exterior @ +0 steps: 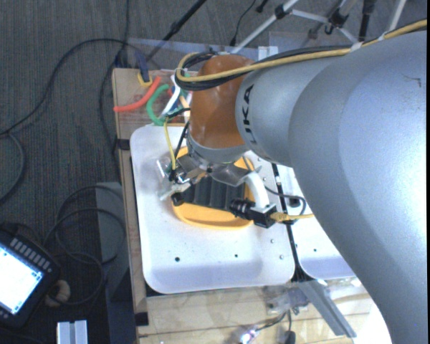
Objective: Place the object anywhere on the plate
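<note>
The arm (344, 120) comes in from the right and covers most of that side. Its orange band (215, 99) sits above the far part of the left bin (201, 264). Below the band, the grey wrist leads down to the gripper (208, 190), a dark block that hangs low over the plate (208, 219).

The plate is yellow-orange and lies in the middle of the left bin. Its near rim shows as a curved strip in front of the gripper, and the rest is covered by the gripper and wrist. I cannot tell whether the gripper is released, clenched or grasping anything, because its lower end is lost against the dark body and the plate.

I also cannot tell where the object lies, which way it points or how its long axis runs, since the gripper hides the middle of the plate.

A small black connector (254, 210) with a yellow tip juts out to the right of the gripper, just above the plate's right rim. A yellow cable (272, 54) runs along the arm. Red, green and white wires (154, 102) loop beside the band at the far left corner of the bench (201, 314).

A corner of the right bin (326, 264) shows under the arm, just beside the left bin. On the floor at lower left lies a pendant (11, 274) with a lit screen.
</note>
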`<control>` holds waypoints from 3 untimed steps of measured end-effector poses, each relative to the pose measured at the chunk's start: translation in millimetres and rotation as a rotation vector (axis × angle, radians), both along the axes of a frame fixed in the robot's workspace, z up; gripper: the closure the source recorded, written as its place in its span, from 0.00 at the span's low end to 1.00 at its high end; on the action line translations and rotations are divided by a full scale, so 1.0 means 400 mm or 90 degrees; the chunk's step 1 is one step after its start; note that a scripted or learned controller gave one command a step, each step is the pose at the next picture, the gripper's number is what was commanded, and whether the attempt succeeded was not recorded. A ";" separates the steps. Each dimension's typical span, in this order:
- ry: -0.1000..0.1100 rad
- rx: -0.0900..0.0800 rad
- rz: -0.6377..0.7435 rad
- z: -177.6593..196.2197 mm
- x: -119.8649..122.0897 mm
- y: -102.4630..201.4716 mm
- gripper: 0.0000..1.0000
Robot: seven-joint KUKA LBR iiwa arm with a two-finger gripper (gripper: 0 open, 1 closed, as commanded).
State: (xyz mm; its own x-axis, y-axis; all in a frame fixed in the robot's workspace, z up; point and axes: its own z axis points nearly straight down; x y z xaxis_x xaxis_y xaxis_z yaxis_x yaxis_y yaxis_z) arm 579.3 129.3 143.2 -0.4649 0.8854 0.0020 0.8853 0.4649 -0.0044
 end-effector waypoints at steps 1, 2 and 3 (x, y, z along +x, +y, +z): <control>-0.003 0.000 0.058 0.138 0.160 -0.043 1.00; -0.003 -0.001 0.202 0.128 0.198 0.039 1.00; -0.003 -0.001 0.280 0.115 0.167 0.129 1.00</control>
State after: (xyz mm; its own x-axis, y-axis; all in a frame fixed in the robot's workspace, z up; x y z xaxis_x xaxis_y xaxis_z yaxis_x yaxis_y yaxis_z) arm 646.1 180.7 189.1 -0.7976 0.6032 -0.0015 0.6032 0.7976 -0.0016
